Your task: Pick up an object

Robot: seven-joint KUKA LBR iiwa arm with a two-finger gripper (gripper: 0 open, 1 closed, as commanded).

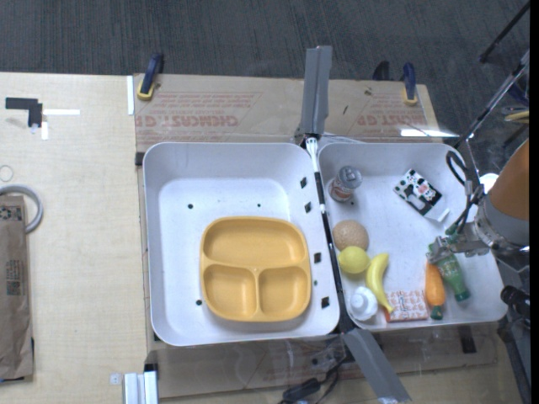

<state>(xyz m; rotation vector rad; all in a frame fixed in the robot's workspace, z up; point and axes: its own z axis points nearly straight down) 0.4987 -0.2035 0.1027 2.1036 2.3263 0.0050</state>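
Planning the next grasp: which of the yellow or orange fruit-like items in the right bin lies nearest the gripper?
The carrot, orange with a green end, beside the gripper; lemon and banana lie farther left.

This is a robot lab or test room, not a home. A pale wooden bench stands on dark grey carpet, with a sheet of printed cardboard held down by blue and yellow clamps. Two white bins sit side by side on it, parted by a grey metal bar. Cables trail along the right, and toy food such as a plastic banana lies about as test props.
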